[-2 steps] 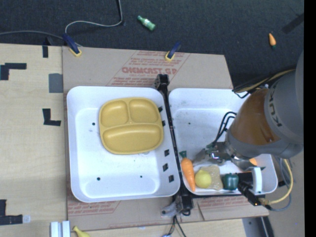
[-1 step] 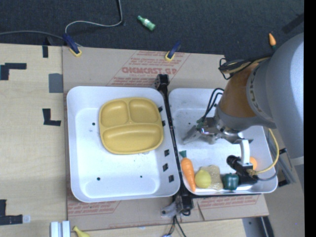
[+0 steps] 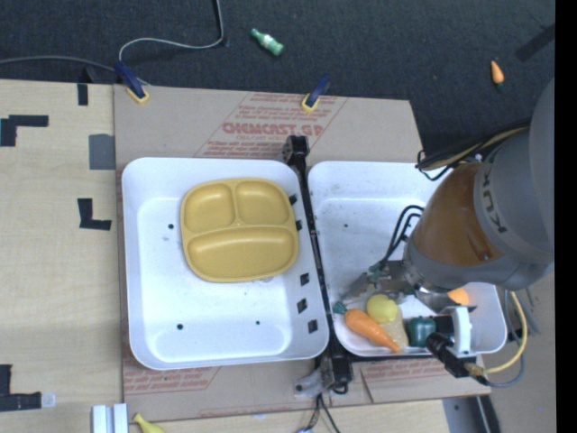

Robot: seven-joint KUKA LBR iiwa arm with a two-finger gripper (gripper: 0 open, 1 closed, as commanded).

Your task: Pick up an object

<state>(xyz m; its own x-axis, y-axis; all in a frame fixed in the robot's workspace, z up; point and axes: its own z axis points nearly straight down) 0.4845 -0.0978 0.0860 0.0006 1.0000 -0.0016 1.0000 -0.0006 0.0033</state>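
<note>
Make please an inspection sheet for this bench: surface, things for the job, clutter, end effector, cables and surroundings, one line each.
Surface: cardboard sheet under two white bins, left bin and right bin, side by side.
Job's things: carrot, yellow fruit and a small teal item crowd the right bin's near corner.
Clutter: yellow tray lies in the left bin.
End effector: end effector low in the right bin, just above the fruit; its grip is hidden.
Cables: grey cable on the dark floor; black cable along the arm.
Surroundings: green item and orange item on the floor; two clamps on the cardboard's far edge.
</note>
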